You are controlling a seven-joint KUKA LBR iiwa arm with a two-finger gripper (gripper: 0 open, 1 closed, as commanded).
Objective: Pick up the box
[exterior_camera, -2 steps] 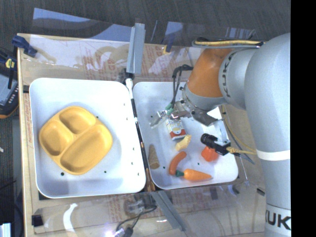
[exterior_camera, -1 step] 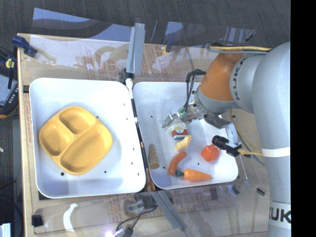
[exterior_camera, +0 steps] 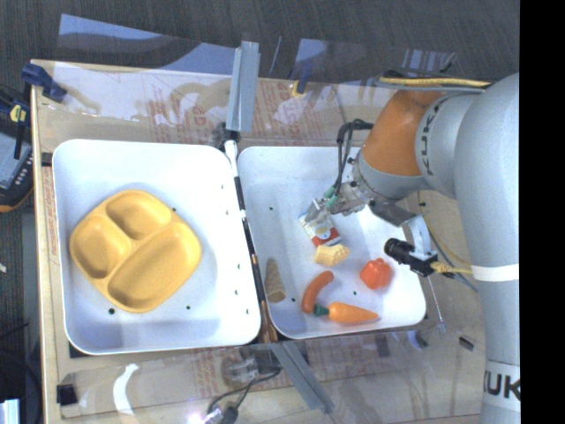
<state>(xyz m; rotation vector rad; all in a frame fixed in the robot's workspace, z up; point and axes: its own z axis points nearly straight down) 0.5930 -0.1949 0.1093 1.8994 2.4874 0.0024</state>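
The grey arm with its orange band (exterior_camera: 397, 135) is reaching in over the right-hand shallow white plastic bin (exterior_camera: 265, 184), and its two-finger gripper (exterior_camera: 328, 203) is hanging low near that bin's middle. Right under the fingertips a small, colourfully printed cardboard box (exterior_camera: 321, 223) — white, red and green — is lying tilted on the bin floor. The tips are sitting at the box's upper edge, seemingly touching it, but the view is too small and cluttered there to tell how wide the fingers are standing, or whether the box is between them at all; it appears to be resting on the floor of the bin.

Taking the box as the landmark: a pale yellow cheese-like wedge (exterior_camera: 331, 255) is lying just below it, almost touching. Further below, a red-orange toy sausage (exterior_camera: 316, 290) is lying at a slant, and an orange toy carrot with a green tip (exterior_camera: 351, 313) is lying just beneath that, near the bin's front wall. Below and to the right of the box a red-orange toy pepper (exterior_camera: 375, 274) is sitting, and below and to the left a brown cone-shaped piece (exterior_camera: 274, 281) is resting against the bin's left wall.

Well to the left of the box — in the neighbouring white bin (exterior_camera: 79, 162) — a yellow plastic tray with three compartments (exterior_camera: 135, 250) is lying flat.
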